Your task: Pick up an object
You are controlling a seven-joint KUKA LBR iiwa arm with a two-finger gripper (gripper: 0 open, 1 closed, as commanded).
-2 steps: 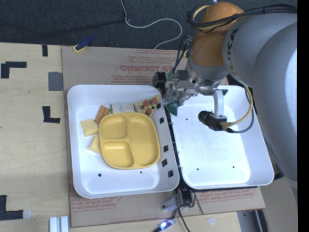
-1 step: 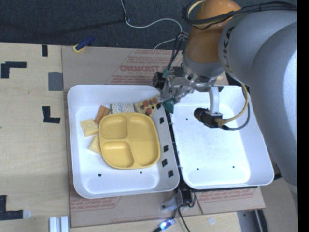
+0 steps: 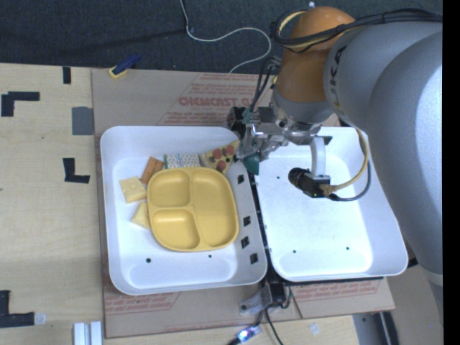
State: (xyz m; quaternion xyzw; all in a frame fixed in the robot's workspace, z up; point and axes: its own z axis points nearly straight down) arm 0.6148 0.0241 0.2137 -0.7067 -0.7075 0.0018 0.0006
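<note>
Two white bins sit on a cardboard sheet [image 3: 208,99] over the wooden bench. My gripper [image 3: 248,153] hangs at the left bin [image 3: 115,192] upper right corner — the yellow divided plate [image 3: 192,208] lies just beside, lower left.

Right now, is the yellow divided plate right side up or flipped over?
Right side up: the yellow divided plate shows its three hollow compartments, lying in the left bin.

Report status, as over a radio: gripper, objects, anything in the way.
Gripper over the divider at the left bin top-right corner. Yellow tray in that bin, small items partly beneath it. Nothing seen held.
</note>
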